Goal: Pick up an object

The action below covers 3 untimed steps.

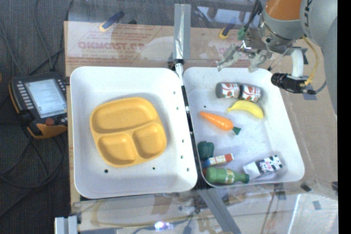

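Overhead, the gripper (239, 57) is hanging above the back rim of the right bin (290, 134), its fingers spread apart with nothing between them. Candidates are lying below it: two cans (239, 91) end to end, a banana (247, 109) just beside them, a carrot (218, 121) toward the middle, and a green bottle (225, 176), a small red bottle (219, 160) and a carton (265, 166) crowding the front wall. The left bin (82, 172) is carrying a yellow tray (129, 130). Trouble is likely waiting in that crowding: the banana is touching a can, so fingers coming down there could be striking both or nudging one aside, and the round cans could be rolling out of a loose pinch. A dark green item (205, 149) by the divider is proving too small to identify, and the arm's upper part is being cut off at the frame edge.
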Each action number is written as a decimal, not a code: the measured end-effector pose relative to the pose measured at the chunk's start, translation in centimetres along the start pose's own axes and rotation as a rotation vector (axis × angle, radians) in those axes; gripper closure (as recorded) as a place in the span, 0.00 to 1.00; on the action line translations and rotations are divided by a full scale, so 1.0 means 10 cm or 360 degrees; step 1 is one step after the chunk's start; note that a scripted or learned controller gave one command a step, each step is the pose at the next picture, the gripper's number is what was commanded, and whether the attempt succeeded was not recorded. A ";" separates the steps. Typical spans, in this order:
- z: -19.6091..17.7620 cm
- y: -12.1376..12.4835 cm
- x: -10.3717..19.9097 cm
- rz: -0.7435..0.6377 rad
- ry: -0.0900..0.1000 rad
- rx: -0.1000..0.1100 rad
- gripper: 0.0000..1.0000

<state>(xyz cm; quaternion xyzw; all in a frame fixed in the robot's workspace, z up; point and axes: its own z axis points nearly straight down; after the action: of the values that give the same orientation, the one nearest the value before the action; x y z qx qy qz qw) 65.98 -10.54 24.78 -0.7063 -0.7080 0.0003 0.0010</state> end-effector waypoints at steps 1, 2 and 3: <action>1.39 -0.55 -0.24 0.0390 -0.0004 0.0004 0.00; 1.58 -0.79 -0.08 0.0359 -0.0010 -0.0025 0.00; 1.25 -0.73 0.11 0.0681 -0.0002 0.0003 0.00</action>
<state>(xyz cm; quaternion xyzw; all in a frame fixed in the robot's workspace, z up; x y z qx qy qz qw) 58.64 -9.41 12.29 -0.8405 -0.5418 0.0015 0.0011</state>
